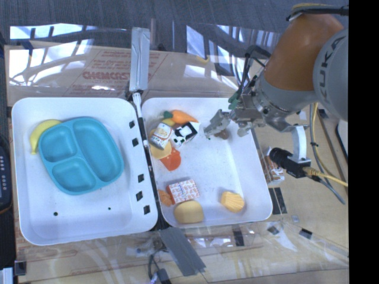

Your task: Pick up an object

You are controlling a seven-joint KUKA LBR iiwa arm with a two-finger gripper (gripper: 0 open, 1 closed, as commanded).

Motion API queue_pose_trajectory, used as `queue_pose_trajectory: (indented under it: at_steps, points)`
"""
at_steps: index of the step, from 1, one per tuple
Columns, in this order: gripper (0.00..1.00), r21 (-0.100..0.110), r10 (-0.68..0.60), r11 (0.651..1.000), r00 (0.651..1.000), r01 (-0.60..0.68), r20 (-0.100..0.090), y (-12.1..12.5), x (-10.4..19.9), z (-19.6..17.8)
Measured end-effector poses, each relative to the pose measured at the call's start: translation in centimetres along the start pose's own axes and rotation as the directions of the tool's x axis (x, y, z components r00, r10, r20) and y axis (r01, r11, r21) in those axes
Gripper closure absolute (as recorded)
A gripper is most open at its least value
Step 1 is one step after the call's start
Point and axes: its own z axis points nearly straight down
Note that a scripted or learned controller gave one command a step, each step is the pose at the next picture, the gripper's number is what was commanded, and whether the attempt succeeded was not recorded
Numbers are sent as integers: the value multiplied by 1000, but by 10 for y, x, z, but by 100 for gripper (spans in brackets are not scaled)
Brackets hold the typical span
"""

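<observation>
Your nearest target, a small brown object (223,135), lies at twelve o'clock in the right bin (260,185), just under the end effector (228,123), whose fingers stand wide with nothing between. Centre over it, descend straight, and avoid the toy pile (172,136) at nine o'clock.

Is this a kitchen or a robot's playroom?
Probably a robot test lab, not a kitchen. A big robot arm with a claw reaches over two white bins holding toy food and a blue plate.
</observation>
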Motion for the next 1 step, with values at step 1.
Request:
queue_pose_trajectory:
  at_steps: [1]
  points:
    - [0,11,-57,998,998,57,-1,46,-74,115]
